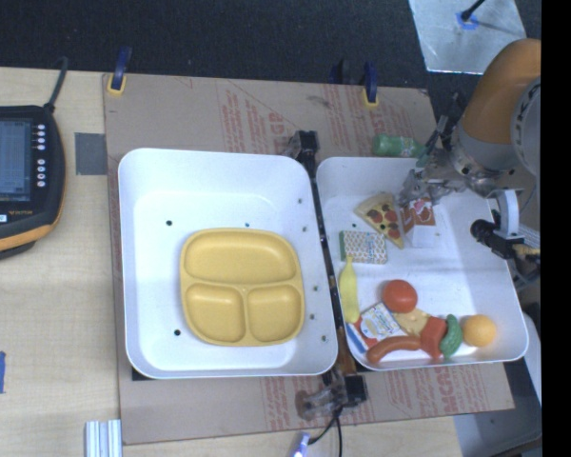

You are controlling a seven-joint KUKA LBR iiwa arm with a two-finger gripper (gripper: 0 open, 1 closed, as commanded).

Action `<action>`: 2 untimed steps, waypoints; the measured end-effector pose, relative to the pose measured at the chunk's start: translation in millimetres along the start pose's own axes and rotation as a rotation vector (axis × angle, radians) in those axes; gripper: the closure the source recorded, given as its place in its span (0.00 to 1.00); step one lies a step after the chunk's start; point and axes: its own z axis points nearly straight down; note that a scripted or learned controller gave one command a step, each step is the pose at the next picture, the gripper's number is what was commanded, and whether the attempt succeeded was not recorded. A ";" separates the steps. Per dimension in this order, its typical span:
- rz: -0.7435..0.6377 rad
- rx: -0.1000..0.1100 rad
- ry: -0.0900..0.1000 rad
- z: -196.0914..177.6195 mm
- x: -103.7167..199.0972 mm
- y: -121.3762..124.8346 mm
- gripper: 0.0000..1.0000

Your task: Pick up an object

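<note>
You see the end effector (417,201) low in the right bin (485,269), touching the pizza slice (382,216) just beside it; grip state unclear, nothing lifted yet.

A divided tray (241,286) lies in the left bin (143,188); toy foods (400,295) crowd the right bin (490,284).

Even overhead light, moderately bright. 2 white bins (138,255) near overexposed, soft shadows along walls. Floor beyond worktop (38,303) dark. Overall soft focus, slight grain.
</note>
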 end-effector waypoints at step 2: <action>0.002 0.009 0.002 -98.3 111.9 -50.8 1.00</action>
